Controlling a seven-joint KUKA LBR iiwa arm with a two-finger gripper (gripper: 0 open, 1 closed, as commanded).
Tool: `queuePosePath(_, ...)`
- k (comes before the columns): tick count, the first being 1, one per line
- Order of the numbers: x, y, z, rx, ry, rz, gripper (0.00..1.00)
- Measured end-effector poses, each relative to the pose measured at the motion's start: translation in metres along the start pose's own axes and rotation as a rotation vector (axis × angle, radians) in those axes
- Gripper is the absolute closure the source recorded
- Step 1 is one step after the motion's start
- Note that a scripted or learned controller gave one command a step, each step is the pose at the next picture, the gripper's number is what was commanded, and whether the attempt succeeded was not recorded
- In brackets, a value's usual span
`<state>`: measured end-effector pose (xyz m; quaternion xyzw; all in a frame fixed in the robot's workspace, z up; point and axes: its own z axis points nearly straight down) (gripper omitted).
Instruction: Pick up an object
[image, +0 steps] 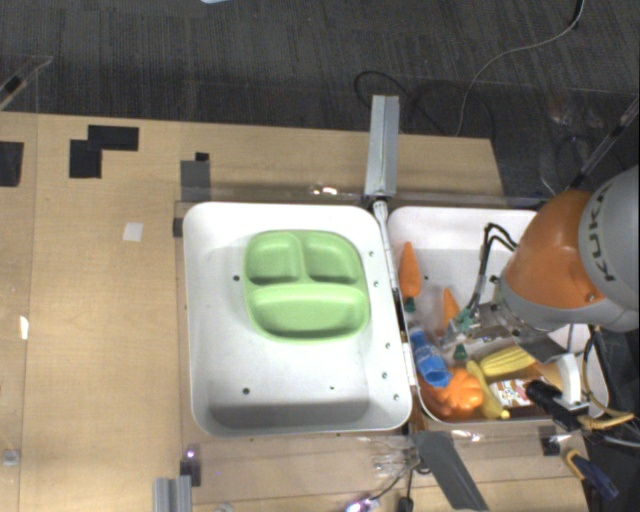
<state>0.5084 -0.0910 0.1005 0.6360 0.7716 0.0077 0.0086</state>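
The right bin (450, 232) holds several small items: an orange carrot-like piece (410, 268) by its left wall, a smaller orange cone (450, 302), a blue bottle (428, 362), an orange fruit-like lump (459, 394), a yellow corn-like piece (506, 359) and a dark red-brown packet (510, 392). My gripper (470, 330) hangs low over the middle of that pile, just above the blue bottle and the yellow piece. The wrist and arm hide what lies beneath the tips, and I see nothing held.
In the left bin (215, 300) lies a green divided plate (305, 283) with three compartments. A metal post (383, 150) stands at the back between the bins. The grey and orange arm (565, 260) covers the right bin's far right part.
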Motion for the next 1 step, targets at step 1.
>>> queuePosePath(1, 0.0612, 0.0675, -0.0819, 0.021, 0.002, 0.144, 1.0)
